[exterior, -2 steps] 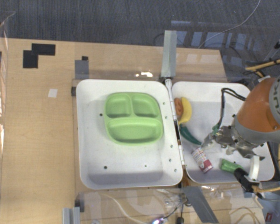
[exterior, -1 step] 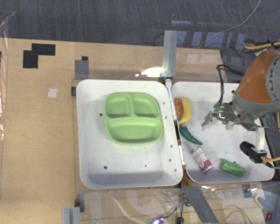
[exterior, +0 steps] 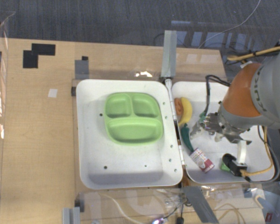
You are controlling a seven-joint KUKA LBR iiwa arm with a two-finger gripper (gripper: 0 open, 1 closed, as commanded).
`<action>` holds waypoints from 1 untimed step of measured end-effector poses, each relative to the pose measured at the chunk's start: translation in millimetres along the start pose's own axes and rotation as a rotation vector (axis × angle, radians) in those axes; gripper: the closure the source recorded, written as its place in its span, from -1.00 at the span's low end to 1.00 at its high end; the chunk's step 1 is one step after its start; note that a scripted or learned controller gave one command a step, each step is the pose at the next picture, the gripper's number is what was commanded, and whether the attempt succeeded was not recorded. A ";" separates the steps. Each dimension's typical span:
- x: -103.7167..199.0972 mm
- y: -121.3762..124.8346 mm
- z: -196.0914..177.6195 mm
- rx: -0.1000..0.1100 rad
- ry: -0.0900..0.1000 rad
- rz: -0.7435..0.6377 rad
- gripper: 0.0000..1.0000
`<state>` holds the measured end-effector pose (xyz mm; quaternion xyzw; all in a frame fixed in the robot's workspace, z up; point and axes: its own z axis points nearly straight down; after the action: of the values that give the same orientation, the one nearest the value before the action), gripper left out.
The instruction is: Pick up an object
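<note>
In the right bin [exterior: 214,90], a yellow banana [exterior: 187,112] lies by the left wall with an orange-brown item [exterior: 178,105] beside it. A dark green stick-shaped object [exterior: 185,137] lies just below them. A small red-and-white packet [exterior: 202,159] sits near the bin's front. My gripper [exterior: 206,123] hangs low over the middle of the right bin, just right of the banana and the green stick. Nothing shows between it and those objects.
The left bin [exterior: 91,167] holds a light green divided plate [exterior: 131,117]. A metal divider [exterior: 174,120] runs between the two bins. My grey arm with its orange band [exterior: 240,97] covers the right part of the right bin.
</note>
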<state>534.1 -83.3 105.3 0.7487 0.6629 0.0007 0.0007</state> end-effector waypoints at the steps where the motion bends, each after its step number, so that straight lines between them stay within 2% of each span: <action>1: 58.4 40.9 -80.6 -0.003 0.001 -0.080 -1.00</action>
<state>581.6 -30.2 186.0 0.7215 0.6924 0.0019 0.0016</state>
